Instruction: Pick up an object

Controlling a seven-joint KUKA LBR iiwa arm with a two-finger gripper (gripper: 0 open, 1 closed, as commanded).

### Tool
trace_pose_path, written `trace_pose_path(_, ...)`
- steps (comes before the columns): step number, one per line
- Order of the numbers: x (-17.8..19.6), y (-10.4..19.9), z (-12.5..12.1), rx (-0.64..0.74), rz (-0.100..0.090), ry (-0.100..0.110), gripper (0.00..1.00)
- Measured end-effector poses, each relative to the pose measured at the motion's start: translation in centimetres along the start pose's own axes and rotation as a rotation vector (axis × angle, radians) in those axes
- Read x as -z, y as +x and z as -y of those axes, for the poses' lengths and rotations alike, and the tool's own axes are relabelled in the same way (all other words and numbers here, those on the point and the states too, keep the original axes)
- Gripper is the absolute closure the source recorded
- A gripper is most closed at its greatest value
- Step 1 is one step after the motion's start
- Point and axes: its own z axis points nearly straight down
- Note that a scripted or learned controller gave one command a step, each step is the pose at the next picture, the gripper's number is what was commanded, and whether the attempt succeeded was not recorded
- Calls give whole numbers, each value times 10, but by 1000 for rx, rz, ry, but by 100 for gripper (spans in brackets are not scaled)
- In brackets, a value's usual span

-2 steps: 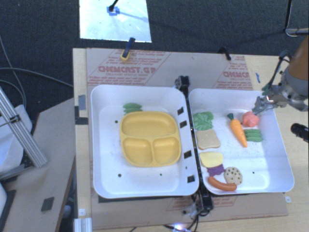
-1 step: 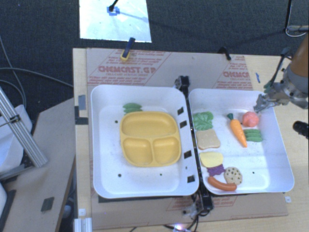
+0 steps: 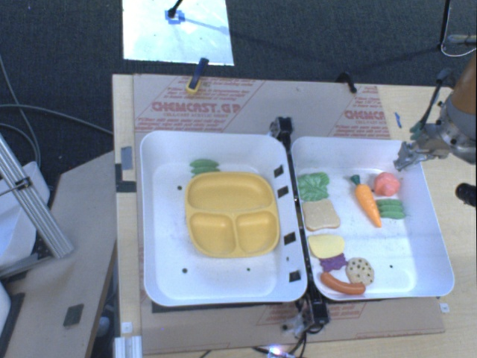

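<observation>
Where red "CHEMCAST GP" print shows, gripper over right bin

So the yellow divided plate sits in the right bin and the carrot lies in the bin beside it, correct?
Not quite. The camera view shows the yellow divided plate in the left bin, not the right one. The carrot does lie in the bin beside it, the right bin.

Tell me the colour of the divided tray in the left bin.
Yellow. The divided tray shows plainly in the camera view, lying in the left bin.

"CHEMCAST GP" on protective sheet
</observation>
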Motion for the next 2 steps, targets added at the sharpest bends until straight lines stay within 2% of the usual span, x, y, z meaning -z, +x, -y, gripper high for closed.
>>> trace_pose_path(1, 11, 0, -1, 5, 2, -3, 100)
trace_pose_path(2, -81, 3, 127, -31, -15, 33, 100)
